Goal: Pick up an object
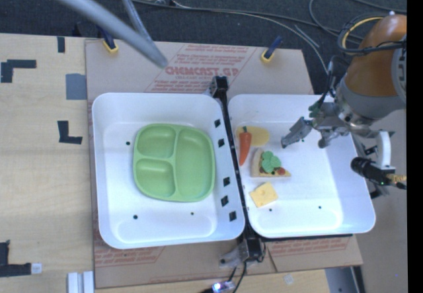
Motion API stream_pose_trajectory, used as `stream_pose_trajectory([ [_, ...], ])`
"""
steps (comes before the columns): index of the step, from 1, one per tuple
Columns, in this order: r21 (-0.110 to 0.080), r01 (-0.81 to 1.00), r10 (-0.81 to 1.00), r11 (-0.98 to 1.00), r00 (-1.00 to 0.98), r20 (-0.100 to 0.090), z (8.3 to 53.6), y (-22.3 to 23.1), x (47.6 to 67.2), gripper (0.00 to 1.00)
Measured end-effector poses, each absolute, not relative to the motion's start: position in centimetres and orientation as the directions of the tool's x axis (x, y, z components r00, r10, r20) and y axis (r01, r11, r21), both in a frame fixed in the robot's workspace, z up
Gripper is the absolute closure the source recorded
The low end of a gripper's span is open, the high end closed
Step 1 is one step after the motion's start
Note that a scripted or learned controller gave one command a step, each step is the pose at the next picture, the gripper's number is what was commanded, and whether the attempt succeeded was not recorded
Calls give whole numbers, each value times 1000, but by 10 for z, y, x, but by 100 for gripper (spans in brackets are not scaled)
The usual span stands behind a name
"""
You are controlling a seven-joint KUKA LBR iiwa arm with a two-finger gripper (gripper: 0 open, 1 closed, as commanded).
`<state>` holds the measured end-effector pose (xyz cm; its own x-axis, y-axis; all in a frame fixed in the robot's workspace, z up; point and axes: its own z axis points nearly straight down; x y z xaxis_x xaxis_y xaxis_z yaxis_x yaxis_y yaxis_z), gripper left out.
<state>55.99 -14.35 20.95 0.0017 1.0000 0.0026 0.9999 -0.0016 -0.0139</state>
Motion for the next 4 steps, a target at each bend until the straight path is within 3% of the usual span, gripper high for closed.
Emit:
stream_pose_trajectory([
  [1, -2, 1000, 1000, 2, -2, 1, 216, -143, 563, 0],
  [3, -7, 1000, 1000, 0, 0, 1, 100, -141, 542, 0],
  [4, 4, 1000, 1000, 1, -1, 3, 88, -140, 545, 0],
])
